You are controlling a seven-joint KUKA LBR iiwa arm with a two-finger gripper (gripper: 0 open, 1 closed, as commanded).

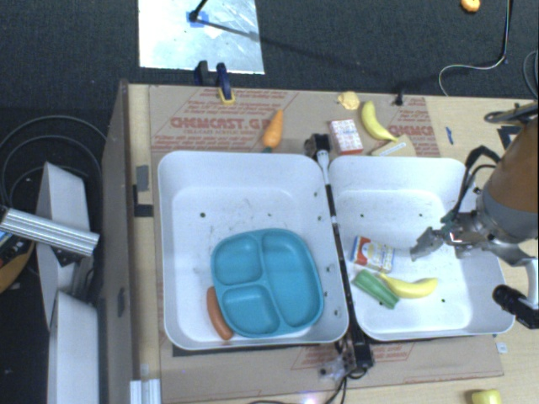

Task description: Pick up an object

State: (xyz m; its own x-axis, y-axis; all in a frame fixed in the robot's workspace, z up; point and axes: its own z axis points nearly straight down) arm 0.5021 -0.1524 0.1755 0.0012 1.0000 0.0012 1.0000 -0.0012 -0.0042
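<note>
The right bin holds a small white, red and blue carton, a green stick-shaped object and a yellow banana, all close together near its front left. My gripper hangs over this bin, just right of the carton and above the banana, with nothing seen in it. The grey arm with its orange band comes in from the right. In the left bin lie a blue divided plate and an orange sausage by the plate's lower left edge.
Behind the bins, on the cardboard, lie a carrot, a small patterned box, a second banana and a yellow lump. Blue clamps sit at the back edge. A black divider runs between the bins.
</note>
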